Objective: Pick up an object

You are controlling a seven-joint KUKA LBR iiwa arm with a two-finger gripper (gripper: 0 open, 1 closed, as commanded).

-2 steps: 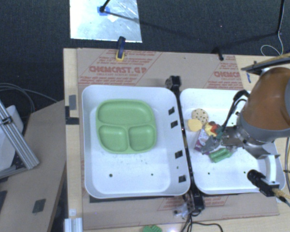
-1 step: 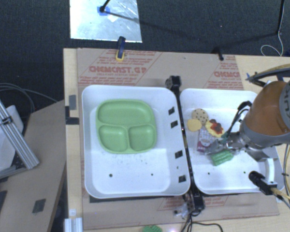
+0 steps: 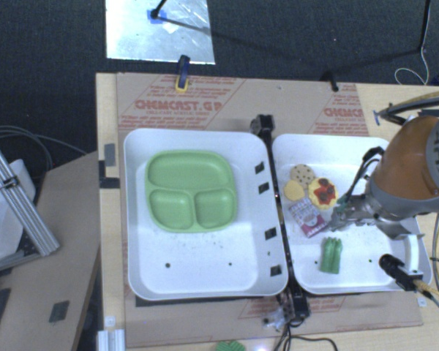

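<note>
Right bin [image 3: 395, 280], near edge: green block [image 3: 331, 255] lying free on the white floor, long axis running roughly 12-to-6, at about 7 o'clock from the hand [image 3: 342, 216] and just apart from it. Hand itself low over the bin's middle, reached in from 3 o'clock under the orange-banded wrist; fingertips too small and dark to resolve, so open or closed cannot be told, and nothing seen held. Clear packet [image 3: 307, 216] with red print just beside the hand at 9 o'clock, possibly touching. Red-and-yellow piece [image 3: 324, 192] at 11 o'clock, near; yellow piece [image 3: 295, 190] and spotted cookie [image 3: 302, 173] farther at 10 to 11 o'clock. Judged nearest candidate: packet, a short move toward 9 o'clock. Left bin [image 3: 205, 273] with green divided tray [image 3: 192, 190] well apart across the tabletop.
</note>
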